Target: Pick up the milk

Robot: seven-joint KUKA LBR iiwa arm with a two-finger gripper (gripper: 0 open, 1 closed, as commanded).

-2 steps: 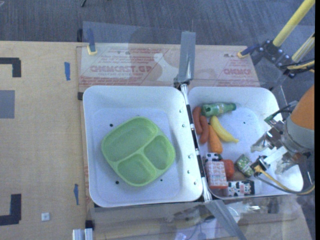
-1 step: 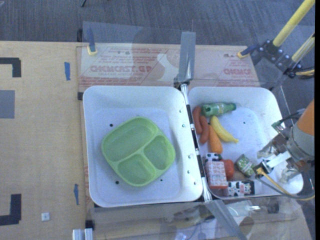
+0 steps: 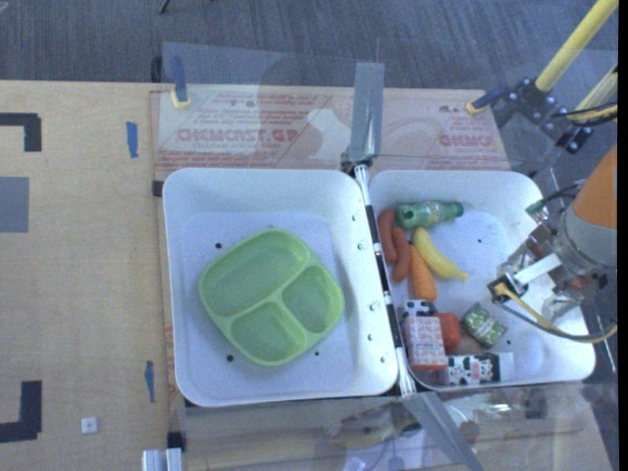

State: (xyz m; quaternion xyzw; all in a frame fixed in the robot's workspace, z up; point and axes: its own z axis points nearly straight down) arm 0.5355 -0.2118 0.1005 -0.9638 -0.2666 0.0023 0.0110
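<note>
Milk carton (image 3: 474,368) lies along right bin (image 3: 491,183) front wall, just beside red box (image 3: 425,341); gripper (image 3: 549,278) (open or closed, cannot tell) may snag that neighbour instead.

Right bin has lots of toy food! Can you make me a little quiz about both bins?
1. True or false: the green divided plate lies in the left bin.
2. Which thing lies right beside the banana? A) carrot B) spoon C) cup
3. Fill in: the black-and-white milk carton lies in the ____ bin.

Key: 1 true; 2 A; 3 right bin.
</note>
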